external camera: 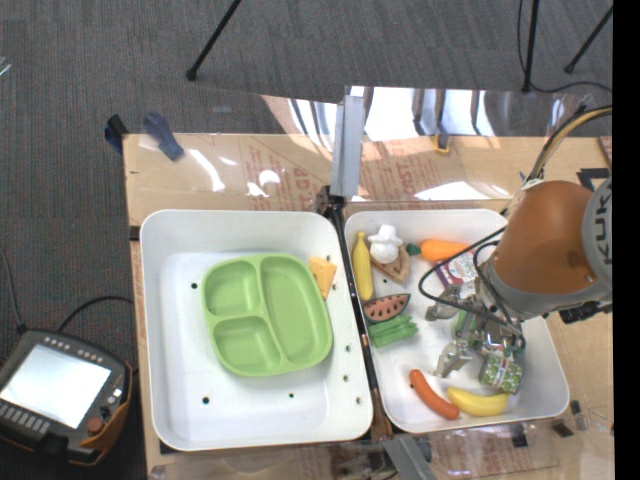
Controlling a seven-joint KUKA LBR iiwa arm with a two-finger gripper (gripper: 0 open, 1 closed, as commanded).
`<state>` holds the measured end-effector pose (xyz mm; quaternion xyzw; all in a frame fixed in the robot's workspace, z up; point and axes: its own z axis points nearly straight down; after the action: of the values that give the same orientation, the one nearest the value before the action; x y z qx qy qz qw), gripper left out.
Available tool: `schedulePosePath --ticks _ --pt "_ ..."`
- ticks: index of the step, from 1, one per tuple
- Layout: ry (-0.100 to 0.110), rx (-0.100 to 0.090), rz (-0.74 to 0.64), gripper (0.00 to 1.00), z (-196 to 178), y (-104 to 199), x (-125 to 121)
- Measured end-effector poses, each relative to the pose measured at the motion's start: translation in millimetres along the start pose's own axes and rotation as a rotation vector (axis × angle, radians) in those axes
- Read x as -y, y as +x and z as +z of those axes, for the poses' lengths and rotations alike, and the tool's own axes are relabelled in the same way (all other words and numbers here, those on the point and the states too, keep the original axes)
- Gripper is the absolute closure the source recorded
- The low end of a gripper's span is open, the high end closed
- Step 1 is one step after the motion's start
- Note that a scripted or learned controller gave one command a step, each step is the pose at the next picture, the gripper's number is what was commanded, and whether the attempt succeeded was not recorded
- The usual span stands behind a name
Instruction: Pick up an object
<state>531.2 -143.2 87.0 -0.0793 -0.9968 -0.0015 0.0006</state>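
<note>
Hovering over smooth plastic toy food in the right bin (555, 383), metal fingers (478, 348) of unclear state.

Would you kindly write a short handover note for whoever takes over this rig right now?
End effector: low in the right bin, over the green packet; grip state unclear.
Right bin: two bananas, sausage, carrot, watermelon slice, green beans.
Left bin: green divided plate, cheese wedge beside it.
Done: nothing visibly lifted.
Left: secure one object and raise it.
</note>
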Motion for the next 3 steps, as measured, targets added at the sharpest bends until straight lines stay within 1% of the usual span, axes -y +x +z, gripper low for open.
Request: schedulePosePath --ticks 1,2,3 --pt "0.000 0.001 -0.003 1.00 -10 -1 -1" --pt "0.000 0.001 -0.004 0.00 -10 -1 -1" --pt "0.002 0.003 -0.066 0.00 -1 -65 11"
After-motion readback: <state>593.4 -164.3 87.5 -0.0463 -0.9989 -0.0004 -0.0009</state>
